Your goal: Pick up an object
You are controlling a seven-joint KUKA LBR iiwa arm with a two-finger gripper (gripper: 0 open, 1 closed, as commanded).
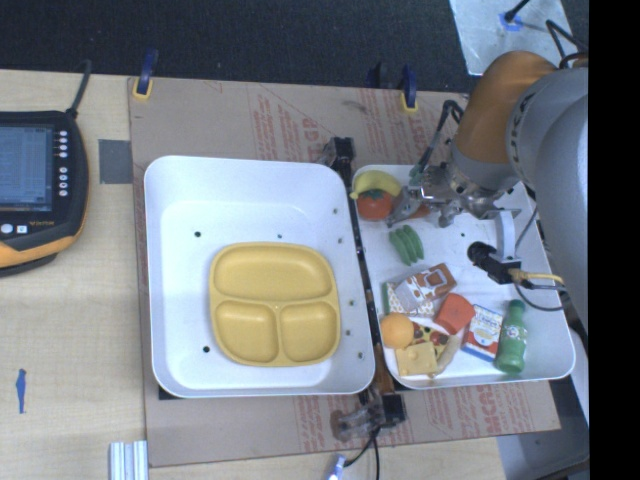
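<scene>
1. Since the end effector (pixel 420 200) hangs low over the far end of the right bin (pixel 540 368), just beside the tomato (pixel 375 204) and the banana (pixel 377 181), the step in hand looks like a descent onto one of the items there; whether its grasping parts are spread or clenched I cannot tell, as the wrist hides them.
2. Nothing can be seen caught in it, so no grasp should be counted yet.
3. To do this well, I judge the arm should pick one target and centre on it before closing; the tomato and banana touch each other and sit against the bin's wall, so a sideways approach risks nudging both.
4. An easier candidate may be the green pepper (pixel 406 243), which lies apart from its neighbours, near the tomato and toward the bin's middle.
5. Its long axis runs slantwise, from upper left to lower right in the view; closing across that axis would suit it best.
6. The banana's long axis runs roughly left to right along the far wall.
7. The left bin (pixel 180 358) holds a yellow divided tray (pixel 273 303).
</scene>
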